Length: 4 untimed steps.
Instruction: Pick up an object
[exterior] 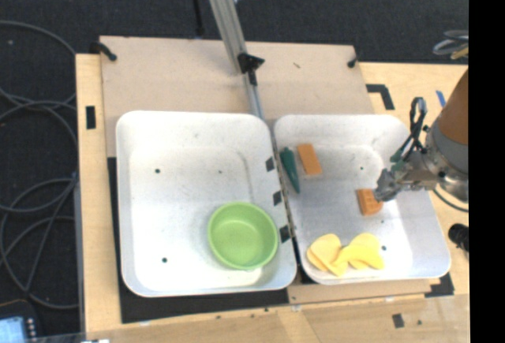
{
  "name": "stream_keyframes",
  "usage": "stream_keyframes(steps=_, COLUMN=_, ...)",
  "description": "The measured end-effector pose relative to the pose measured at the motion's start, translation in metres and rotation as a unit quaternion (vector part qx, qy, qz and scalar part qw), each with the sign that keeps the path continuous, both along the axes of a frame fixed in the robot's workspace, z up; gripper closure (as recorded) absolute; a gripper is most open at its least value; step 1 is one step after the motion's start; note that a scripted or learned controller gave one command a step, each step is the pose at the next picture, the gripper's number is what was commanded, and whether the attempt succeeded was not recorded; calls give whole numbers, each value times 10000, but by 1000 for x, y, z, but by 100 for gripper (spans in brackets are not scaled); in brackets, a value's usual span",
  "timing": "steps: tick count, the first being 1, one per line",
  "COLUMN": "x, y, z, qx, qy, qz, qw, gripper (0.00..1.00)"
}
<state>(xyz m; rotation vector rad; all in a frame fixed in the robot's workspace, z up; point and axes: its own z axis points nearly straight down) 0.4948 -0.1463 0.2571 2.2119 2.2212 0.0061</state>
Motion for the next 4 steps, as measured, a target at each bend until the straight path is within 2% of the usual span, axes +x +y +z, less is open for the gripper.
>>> stream_keyframes(steps=2, x=44, y=96, z=-24, qx=9, qy=30, qz=9, qw=10000, gripper=100)
stream_keyframes(steps=3, x=74, y=149, z=-28, qx=18, qy=29, qz=20, qw=10000, gripper=100)
stream_keyframes(steps=4, x=95, y=205, z=-16, qx=22, qy=25, qz=21, qw=10000, gripper=100)
